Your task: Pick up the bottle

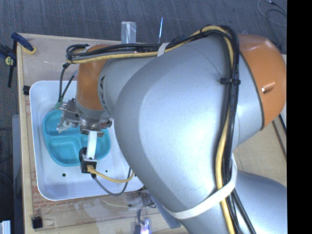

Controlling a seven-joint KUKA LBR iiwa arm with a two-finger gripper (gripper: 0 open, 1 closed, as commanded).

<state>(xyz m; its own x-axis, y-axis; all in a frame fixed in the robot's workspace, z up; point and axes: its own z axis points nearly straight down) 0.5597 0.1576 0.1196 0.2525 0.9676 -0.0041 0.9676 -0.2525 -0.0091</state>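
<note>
My gripper (68,120) hangs low in the left white bin (39,130), over the upper part of a blue divided dish (63,145). Its metal body sits just below the orange wrist band (89,84). The big grey arm (180,130) covers the middle and right of the camera view and hides whatever lies beneath it.
A yellow and black cable (109,178) loops from the wrist down across the bin floor. Blue clamps (22,40) sit at the bench's far left corner. A small clear block (128,31) stands at the bench's back edge. The wooden bench rim (24,72) frames the bin.
</note>
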